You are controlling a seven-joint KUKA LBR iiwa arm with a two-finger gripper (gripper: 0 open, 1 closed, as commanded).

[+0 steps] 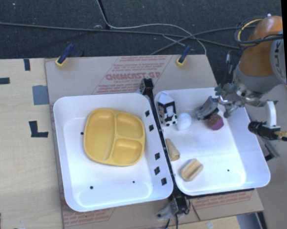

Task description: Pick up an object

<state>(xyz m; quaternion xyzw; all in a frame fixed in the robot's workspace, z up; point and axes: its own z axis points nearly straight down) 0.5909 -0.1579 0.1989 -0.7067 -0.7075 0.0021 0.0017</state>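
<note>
In the right bin (247, 177) lie several small objects. A black-and-white carton (167, 112) stands near the bin's left wall, with a white ball (183, 120) beside it. A dark purple object (216, 123) lies at the upper right of the bin. A tan wedge (172, 149) and a tan bread-like block (191, 169) lie lower down. My gripper (213, 110) hangs just above the purple object, and from here I cannot tell whether it touches it. Nothing is visibly held.
The left bin (72, 186) holds a yellow divided plate (114, 136). A black divider with clips (159, 155) runs between the bins. The arm's grey wrist and orange band (258, 63) reach in over the right bin's upper right corner. Cables (177, 35) cross the dark floor behind.
</note>
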